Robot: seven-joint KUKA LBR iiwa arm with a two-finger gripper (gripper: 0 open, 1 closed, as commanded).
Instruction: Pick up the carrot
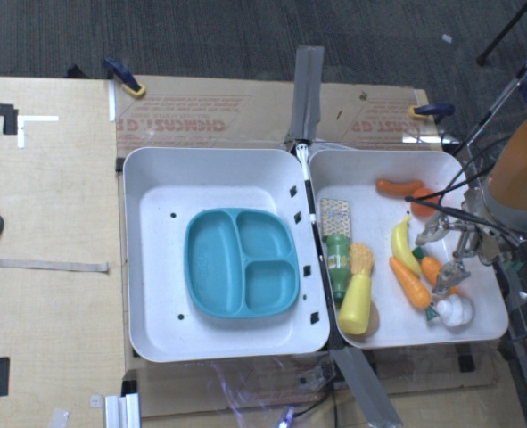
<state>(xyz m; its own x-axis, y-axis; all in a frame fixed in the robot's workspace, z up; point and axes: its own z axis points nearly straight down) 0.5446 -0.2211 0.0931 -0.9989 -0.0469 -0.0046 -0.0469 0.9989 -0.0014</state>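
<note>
Carrot (409, 283) lies lower right of frame, in right bin (370, 169), just beside banana (402, 247). Gripper (450, 275) hovers close right; finger state unclear. Approach step; next needs alignment over carrot, descent.

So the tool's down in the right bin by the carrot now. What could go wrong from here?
1. Crowding: the carrot lies against the banana, with another orange piece beside it, so the tool may close on the wrong item or take two.
2. A small white item sits at the carrot's lower end and could be knocked.
3. The carrot lies at a slant; a poorly aligned grip may let it slip.
</note>
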